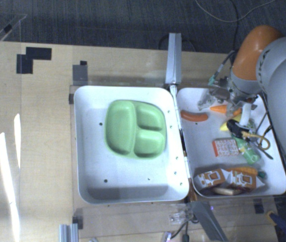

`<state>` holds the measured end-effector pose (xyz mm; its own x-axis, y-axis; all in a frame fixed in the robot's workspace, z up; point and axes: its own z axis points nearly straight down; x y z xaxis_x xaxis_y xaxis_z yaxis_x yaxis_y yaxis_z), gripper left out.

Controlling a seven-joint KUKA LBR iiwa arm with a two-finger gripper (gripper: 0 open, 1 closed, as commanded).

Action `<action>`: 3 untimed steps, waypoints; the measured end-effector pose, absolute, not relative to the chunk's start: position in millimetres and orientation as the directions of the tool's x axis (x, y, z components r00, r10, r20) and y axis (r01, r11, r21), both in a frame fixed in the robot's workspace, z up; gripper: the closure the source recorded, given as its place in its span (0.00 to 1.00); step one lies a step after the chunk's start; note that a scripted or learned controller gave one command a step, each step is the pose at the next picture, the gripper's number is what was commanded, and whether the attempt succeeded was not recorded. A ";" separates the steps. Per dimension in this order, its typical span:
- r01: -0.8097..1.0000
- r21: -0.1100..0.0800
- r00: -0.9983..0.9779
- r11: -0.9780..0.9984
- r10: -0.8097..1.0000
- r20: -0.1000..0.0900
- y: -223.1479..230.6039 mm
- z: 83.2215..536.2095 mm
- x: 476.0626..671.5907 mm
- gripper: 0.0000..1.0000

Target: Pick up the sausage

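Observation:
The sausage (194, 116), reddish-brown and short, lies flat near the back left corner of the right bin (203, 150), close to the wall between the two bins. My gripper (211, 100) hangs over the back of that bin, just right of and behind the sausage, at the end of the grey arm with its orange band (251, 44). Nothing shows between its fingers.
An orange carrot-like piece (218, 108) lies right under the gripper. A red card (225, 146), yellow and green items (248, 153) and a brown snack packet (228, 178) crowd the right bin. The left bin (90, 180) holds a green divided tray (135, 128).

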<state>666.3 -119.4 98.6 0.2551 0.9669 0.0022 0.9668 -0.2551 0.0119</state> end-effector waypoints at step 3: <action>1.000 0.011 -0.006 0.006 1.000 0.000 -98.1 88.7 618.1 1.00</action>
